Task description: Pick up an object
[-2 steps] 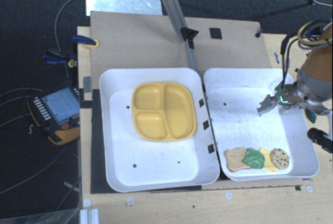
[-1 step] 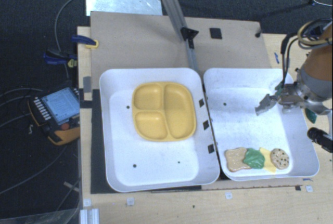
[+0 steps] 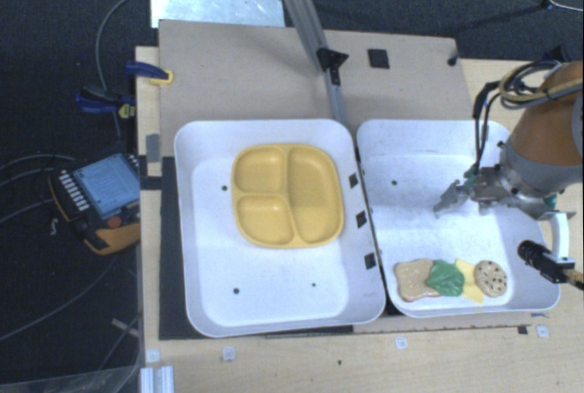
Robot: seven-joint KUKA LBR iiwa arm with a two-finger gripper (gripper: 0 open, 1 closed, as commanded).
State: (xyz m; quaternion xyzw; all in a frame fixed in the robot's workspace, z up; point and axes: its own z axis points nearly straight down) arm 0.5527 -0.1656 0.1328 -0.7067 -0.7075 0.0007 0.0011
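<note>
Along the front edge of the right bin (image 3: 401,154) lie a tan toast slice (image 3: 413,280), a green leafy piece (image 3: 445,277), a yellow cheese-like piece (image 3: 469,284) and a round chocolate-chip cookie (image 3: 491,277). They touch or overlap in a row. My gripper (image 3: 464,200) hangs over the right half of this bin, behind the food row and apart from it. Its two fingers are spread open with nothing between them. The grey arm with its orange band (image 3: 552,122) comes in from the right.
The left bin (image 3: 274,291) holds a yellow divided plate (image 3: 287,195). A metal pole (image 3: 306,8) slants up behind the bins. A black arm part (image 3: 545,262) juts over the right bin's front right corner. Cables and a handheld device (image 3: 100,200) lie left of the bench.
</note>
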